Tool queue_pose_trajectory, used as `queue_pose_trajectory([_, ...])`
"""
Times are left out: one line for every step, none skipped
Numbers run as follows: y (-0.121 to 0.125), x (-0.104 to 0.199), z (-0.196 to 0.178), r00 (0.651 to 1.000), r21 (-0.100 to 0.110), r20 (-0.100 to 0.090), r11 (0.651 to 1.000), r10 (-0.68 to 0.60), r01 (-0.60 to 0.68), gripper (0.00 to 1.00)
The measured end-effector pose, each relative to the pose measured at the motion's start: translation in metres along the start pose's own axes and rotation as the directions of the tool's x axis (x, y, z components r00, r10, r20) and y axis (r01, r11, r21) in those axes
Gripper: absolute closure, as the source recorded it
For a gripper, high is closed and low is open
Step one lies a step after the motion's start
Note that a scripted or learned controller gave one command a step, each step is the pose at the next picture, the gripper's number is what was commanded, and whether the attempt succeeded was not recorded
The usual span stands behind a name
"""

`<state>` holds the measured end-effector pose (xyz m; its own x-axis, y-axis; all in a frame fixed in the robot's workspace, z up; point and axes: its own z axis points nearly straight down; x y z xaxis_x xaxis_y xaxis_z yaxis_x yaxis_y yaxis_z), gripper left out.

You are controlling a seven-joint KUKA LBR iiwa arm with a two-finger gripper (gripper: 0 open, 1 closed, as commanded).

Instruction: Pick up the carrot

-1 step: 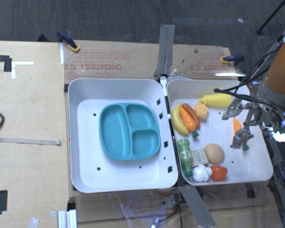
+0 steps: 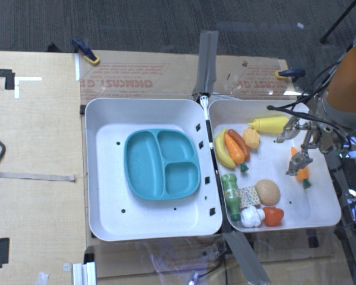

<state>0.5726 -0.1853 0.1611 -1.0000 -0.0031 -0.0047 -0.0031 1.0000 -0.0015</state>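
Observation:
A large orange carrot (image 2: pixel 235 146) with a green stem end lies at the left of the right bin (image 2: pixel 320 215), against a yellow banana (image 2: pixel 221 150). A smaller orange piece with a green tip (image 2: pixel 303 174), also carrot-like, lies near the bin's right wall. My gripper (image 2: pixel 298 162) reaches in from the right and hangs directly over this smaller piece, partly covering it. Whether it touches the piece is unclear. The large carrot is well to the gripper's left.
The right bin also holds a yellow mustard bottle (image 2: pixel 270 123), a bread bun (image 2: pixel 267 191), a green bottle (image 2: pixel 230 190), a tomato (image 2: pixel 273 217) and a white item (image 2: pixel 251 217). A teal divided plate (image 2: pixel 162 164) sits in the left bin (image 2: pixel 101 177).

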Motion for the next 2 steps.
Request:
queue_pose_trajectory([-0.037,-0.006,0.068,0.999,-0.001,-0.001,0.999,-0.039,0.039,0.00])
queue_pose_trajectory([-0.035,-0.008,0.057,0.999,0.002,0.004,0.999,-0.043,0.043,1.00])
